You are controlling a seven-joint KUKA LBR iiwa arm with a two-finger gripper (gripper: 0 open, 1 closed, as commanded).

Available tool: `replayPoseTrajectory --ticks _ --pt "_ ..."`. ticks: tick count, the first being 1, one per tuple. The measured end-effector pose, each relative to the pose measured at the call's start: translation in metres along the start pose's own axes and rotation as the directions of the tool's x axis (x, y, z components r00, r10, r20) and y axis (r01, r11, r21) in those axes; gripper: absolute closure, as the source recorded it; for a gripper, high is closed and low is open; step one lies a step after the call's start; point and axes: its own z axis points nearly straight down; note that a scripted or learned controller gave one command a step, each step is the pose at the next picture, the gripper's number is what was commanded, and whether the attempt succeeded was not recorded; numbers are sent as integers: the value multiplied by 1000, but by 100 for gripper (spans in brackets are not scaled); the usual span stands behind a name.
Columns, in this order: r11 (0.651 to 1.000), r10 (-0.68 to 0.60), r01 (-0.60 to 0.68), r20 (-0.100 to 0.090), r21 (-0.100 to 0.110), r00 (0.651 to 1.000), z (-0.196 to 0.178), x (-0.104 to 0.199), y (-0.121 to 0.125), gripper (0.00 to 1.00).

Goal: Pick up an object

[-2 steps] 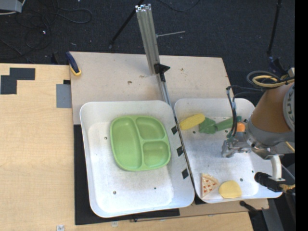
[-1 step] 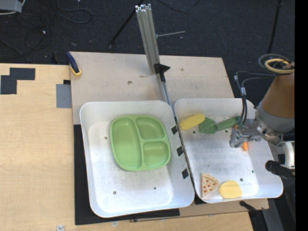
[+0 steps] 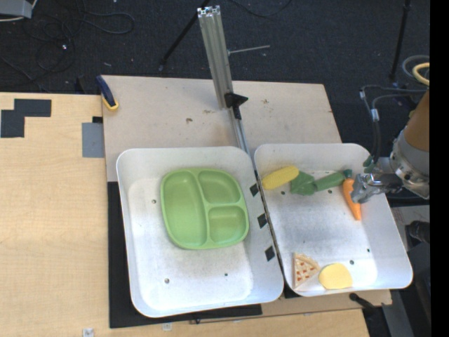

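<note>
I have the hand down at the right edge of the right bin, right over the top of the carrot, which lies against the bin's right side with its tip pointing down toward me. Whether the hand is spread or pressed together I cannot tell; it is small and blurred here, and I would not claim a hold on the carrot. It reads to me as the start of a pick, the arm reaching low from the right because the carrot is the nearest piece. Just left of it lie a green piece and a yellow piece, close enough that a wide approach might nudge them. The pizza slice and a yellow disc sit apart near the front edge. The green tray rests alone in the left bin, well clear of my work
</note>
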Motion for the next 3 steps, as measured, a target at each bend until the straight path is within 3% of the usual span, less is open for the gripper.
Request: replayPoseTrajectory --ticks 1,3 --pt "1000 -1 1 0 0 1000 -48 -1 1 100" --pt "1000 -3 3 -3 7 1000 -48 102 16 100"
